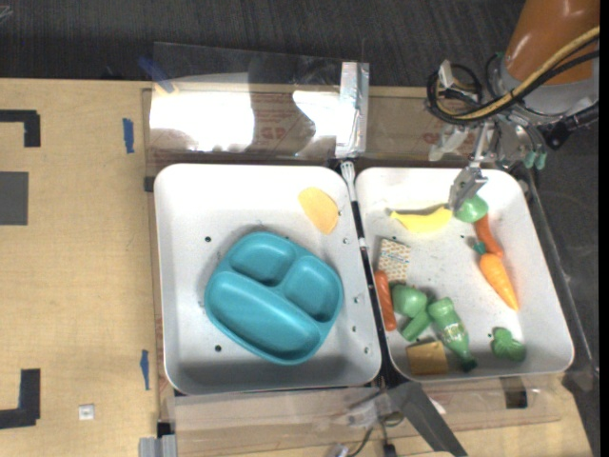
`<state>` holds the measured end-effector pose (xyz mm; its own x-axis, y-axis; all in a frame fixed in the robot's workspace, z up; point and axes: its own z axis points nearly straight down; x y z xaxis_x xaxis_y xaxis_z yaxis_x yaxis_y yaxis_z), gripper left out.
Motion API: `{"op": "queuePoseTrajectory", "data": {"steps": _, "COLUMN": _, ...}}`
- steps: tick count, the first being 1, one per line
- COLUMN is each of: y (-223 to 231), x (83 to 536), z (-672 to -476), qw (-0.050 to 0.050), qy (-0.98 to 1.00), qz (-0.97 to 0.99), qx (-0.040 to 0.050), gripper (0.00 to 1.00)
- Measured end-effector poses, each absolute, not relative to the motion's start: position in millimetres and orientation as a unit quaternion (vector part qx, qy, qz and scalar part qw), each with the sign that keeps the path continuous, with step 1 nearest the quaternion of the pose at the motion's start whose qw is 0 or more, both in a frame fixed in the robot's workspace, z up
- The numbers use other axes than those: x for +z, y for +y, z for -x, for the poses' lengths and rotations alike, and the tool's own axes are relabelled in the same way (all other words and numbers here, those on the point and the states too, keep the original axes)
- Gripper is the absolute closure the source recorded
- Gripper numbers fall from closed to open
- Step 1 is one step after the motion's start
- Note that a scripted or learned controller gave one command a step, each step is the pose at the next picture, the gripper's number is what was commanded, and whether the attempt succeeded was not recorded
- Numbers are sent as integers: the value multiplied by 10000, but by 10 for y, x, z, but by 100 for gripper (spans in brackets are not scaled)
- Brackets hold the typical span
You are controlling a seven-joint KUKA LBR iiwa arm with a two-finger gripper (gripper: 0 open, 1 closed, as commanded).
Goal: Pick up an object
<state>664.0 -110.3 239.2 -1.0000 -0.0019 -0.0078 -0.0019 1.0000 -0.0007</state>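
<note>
Nearest lens: brown block (427,357) at right white bin's (547,255) 6 o'clock wall. Pincer (467,190) sits w/ green-topped orange plastic carrot (482,227) at 12 o'clock, prob. target; pincer's grip state: can't tell.

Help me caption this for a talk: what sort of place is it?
Probably a robot test bench in a lab, not a kitchen. Two white bins sit side by side on a board marked with blue tape, toy vegetables such as a carrot fill one, and a cabled arm reaches in.
</note>
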Motion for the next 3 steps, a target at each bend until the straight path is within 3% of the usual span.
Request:
{"op": "queuePoseTrajectory", "data": {"steps": 1, "y": -1636, "x": 1156, "z": -5889, "qw": -25, "qy": 9993, "qz": 380, "qx": 7, "gripper": 0}}
{"op": "queuePoseTrajectory", "data": {"steps": 2, "y": -2071, "x": 888, "z": -5605, "qw": 52, "qy": 9950, "qz": 1001, "qx": -14, "gripper": 0}}
{"op": "queuePoseTrajectory", "data": {"steps": 3, "y": -2063, "x": 1032, "z": -5654, "qw": 129, "qy": 9948, "qz": 1009, "qx": -39, "gripper": 100}}
